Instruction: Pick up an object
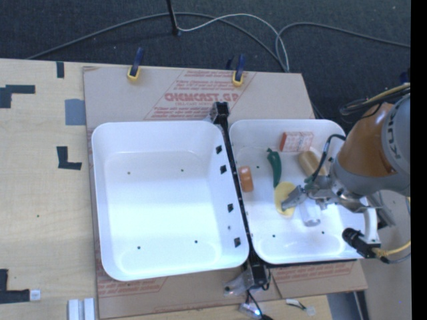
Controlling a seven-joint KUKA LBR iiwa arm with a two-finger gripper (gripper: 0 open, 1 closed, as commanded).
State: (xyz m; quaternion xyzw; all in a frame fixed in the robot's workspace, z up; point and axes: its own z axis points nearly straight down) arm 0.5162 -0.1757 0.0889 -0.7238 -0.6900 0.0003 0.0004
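Gripper: down it sits in the right bin, the gripper point(298, 202) low over the white floor, its dark metal end right beside the yellow object; how wide it stands and whether it has anything, I cannot tell from this angle.
Yellow object: the yellow object point(285, 193) lies just to the camera-left of the gripper, touching or nearly touching it, can't call it.
Green object: a curved green object point(274, 166) lies just beyond the yellow one, up and to the left of the gripper.
Orange block: a small orange block point(246, 179) sits further left of the gripper, close to the bin's left wall.
Tan block: a tan block point(309, 160) lies just above the gripper, towards the far rim.
Printed packet: a pale packet with red print point(296, 141) rests beyond that, near the far wall.
Arm: the grey arm point(373, 172) with its orange band comes in from the right, hanging over the bin's right edge.
Right bin: the right bin point(300, 252), shallow and white, holds all of the objects.
Left bin: the left bin point(160, 205) sits well to the left of the gripper, its wall against the right bin's, black clips along the join.
Surface: both bins stand on a brown cardboard sheet point(193, 95) with red lettering, pinned at its far edge by two yellow-tipped clamps, on a light wooden bench point(40, 179) marked with dark tape pieces.
Room: beyond the bench, dark carpet point(80, 12) with cables trailing across it.
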